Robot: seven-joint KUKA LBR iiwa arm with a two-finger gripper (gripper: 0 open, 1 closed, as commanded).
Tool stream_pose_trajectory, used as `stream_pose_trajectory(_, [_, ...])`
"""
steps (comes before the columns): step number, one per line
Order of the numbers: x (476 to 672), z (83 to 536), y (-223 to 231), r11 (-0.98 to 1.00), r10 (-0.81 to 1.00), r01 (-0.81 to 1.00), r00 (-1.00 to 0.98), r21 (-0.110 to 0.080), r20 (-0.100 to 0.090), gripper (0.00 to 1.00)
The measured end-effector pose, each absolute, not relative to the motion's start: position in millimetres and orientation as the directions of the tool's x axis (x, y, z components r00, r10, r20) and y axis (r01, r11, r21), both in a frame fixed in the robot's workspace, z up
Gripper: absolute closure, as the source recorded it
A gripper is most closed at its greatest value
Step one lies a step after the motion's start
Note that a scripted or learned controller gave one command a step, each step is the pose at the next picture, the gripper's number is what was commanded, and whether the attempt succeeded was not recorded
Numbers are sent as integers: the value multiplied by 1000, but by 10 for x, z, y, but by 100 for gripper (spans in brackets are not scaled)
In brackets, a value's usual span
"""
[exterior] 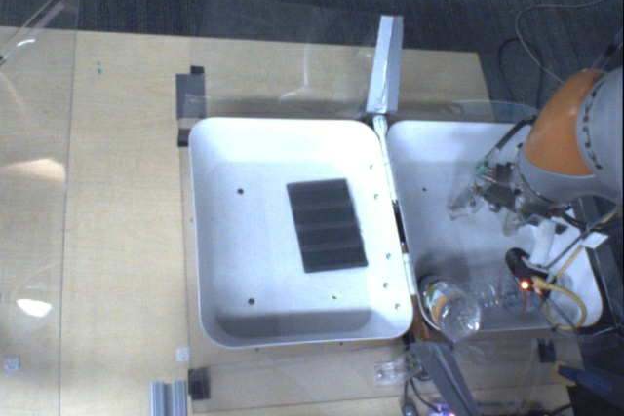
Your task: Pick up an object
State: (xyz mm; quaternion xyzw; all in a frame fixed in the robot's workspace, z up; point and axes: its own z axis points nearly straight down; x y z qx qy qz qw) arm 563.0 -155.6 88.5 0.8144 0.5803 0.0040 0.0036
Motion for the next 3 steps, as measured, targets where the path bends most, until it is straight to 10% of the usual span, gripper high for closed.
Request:
stream_pose_trajectory(1, [6121, 935, -1882, -264, 965, 965, 264, 6, 1, 0])
stream_pose_trajectory(2, [5821, 1202, -1713, -530, 848, 848, 530, 3, 2, 0])
stream_pose_trajectory(3, [5612, 2521, -1924, -466, 885, 885, 466, 6, 1, 0])
